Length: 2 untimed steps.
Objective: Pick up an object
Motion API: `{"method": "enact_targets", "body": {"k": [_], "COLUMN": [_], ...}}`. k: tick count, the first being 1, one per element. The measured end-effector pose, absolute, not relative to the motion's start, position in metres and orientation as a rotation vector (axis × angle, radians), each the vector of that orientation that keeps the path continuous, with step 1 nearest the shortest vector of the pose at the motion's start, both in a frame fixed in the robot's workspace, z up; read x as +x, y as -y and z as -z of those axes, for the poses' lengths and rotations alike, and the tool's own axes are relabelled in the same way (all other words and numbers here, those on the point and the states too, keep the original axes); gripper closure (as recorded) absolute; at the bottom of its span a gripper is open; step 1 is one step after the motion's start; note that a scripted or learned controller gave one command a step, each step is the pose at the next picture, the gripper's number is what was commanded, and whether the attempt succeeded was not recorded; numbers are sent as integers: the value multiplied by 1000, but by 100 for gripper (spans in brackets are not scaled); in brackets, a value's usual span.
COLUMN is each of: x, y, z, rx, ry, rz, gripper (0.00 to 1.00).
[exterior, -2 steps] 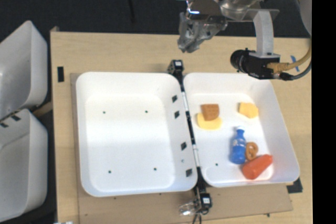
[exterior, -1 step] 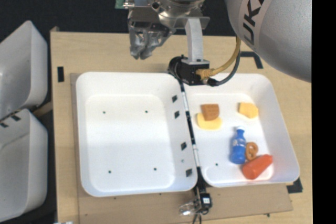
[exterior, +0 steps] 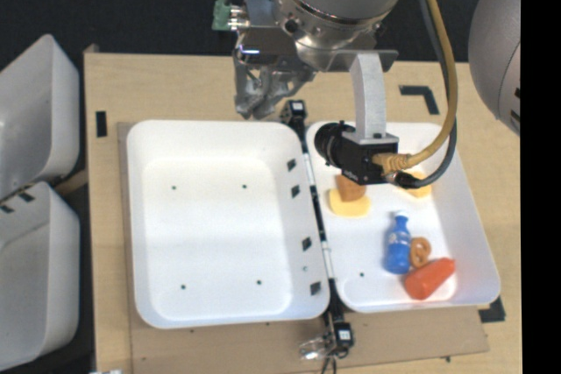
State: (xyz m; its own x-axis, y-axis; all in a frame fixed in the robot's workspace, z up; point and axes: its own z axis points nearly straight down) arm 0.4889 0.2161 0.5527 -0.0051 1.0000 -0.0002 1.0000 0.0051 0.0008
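While the gripper (exterior: 261,99) hung above the far rim of the left bin (exterior: 210,223), the objects lay well apart from it in the right bin (exterior: 368,276): a blue bottle (exterior: 399,243), a red-orange piece (exterior: 428,278) just beside it, and a yellow disc (exterior: 349,203) touching a brown block (exterior: 351,187). The block's upper part was hidden. Shadow and clutter blurred the gripper's tip; whether it was spread or pressed together could not be made out.

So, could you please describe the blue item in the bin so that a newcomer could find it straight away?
Take the white bin on the view's right and look to its near right corner, where three small things cluster. The blue bottle-shaped toy is the leftmost, beside a brown pretzel-like ring and a red-orange piece; it is the only blue thing in either bin.
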Motion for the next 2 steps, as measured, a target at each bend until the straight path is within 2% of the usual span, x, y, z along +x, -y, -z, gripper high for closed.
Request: {"method": "enact_targets", "body": {"k": [1, 2], "x": [526, 536], "y": [-221, -220], "z": [-548, -337], "rx": [2222, 2229], "ry": [-2219, -2225], "rz": [8, 37], "gripper": [100, 100]}}
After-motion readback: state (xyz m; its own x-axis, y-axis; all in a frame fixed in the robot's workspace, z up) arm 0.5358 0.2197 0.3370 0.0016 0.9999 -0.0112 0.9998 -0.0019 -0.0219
